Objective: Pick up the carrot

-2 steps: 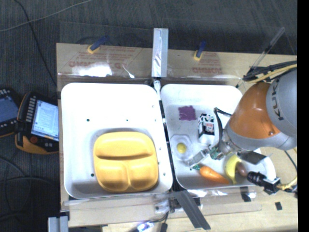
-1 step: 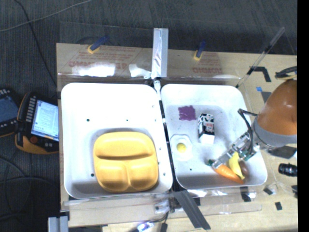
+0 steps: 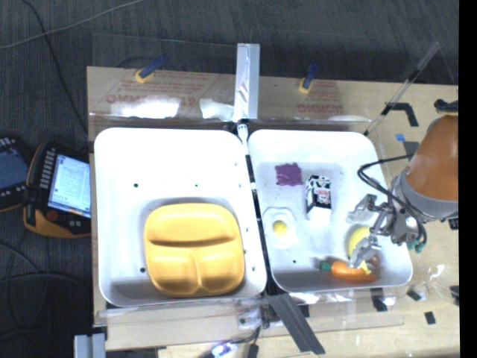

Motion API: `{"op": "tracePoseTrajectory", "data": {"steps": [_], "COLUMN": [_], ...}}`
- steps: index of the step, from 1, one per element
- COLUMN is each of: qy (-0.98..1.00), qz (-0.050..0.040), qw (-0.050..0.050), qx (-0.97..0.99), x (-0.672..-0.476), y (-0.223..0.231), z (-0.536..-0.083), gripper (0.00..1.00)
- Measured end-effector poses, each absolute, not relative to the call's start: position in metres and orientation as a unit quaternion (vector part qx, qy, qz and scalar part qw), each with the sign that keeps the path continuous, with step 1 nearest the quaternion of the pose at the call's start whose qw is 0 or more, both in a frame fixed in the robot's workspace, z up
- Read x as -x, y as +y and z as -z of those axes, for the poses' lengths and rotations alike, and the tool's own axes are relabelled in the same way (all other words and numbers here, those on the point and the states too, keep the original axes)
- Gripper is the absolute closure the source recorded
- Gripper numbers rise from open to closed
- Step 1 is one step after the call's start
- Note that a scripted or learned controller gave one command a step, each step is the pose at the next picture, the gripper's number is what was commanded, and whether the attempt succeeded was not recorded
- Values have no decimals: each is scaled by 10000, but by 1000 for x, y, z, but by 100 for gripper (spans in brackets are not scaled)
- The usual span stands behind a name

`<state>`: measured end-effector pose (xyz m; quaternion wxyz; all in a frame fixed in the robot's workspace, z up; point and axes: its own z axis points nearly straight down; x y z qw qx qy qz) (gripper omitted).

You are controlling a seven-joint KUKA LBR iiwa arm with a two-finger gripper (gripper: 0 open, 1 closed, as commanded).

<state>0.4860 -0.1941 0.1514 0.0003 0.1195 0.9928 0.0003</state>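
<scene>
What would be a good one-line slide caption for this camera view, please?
The gripper hovers just above the carrot in the right bin; a yellow tray fills the left bin.

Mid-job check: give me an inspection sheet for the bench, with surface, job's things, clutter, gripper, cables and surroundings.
Surface: two white bins side by side, left bin, right bin.
Job's things: carrot lying at the right bin's near edge.
Clutter: purple grapes, milk carton, fried egg, yellow item by the gripper; yellow bread in left bin.
Gripper: gripper low, just above the carrot; grip unclear.
Cables: black cable looping off the wrist.
Surroundings: handheld controller on dark carpet, left.
</scene>
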Motion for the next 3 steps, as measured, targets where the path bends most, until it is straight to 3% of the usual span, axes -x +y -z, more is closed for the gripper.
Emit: {"op": "tracePoseTrajectory", "data": {"steps": [1, 2, 3], "qy": [9890, 9725, 9069], "qz": [8, 12, -34], "qw": [34, 83, 18], "qx": [-1476, -2326, -4214], "x": [-488, -490, -488], "y": [-176, -126, -140], "z": [-90, -91, -89], "gripper": [0, 0, 0]}}
